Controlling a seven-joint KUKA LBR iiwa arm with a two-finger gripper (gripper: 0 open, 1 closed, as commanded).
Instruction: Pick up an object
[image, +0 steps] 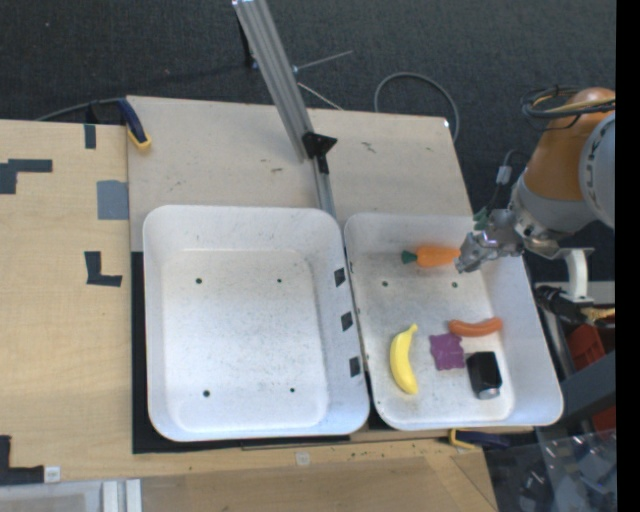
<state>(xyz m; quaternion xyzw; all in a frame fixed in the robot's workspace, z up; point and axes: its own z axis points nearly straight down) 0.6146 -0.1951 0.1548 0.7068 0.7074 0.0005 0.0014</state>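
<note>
Carrot (438, 257) is my nearest target: the toy one, orange with a green stub, lies in the right bin (530, 330) near its far edge, and my gripper (472, 256) sits just beside its orange end. Whether my hand is clenched or released I cannot tell from this slant. To do this well, I would centre over its middle and close across its width, clear of the bin's wall.
</note>
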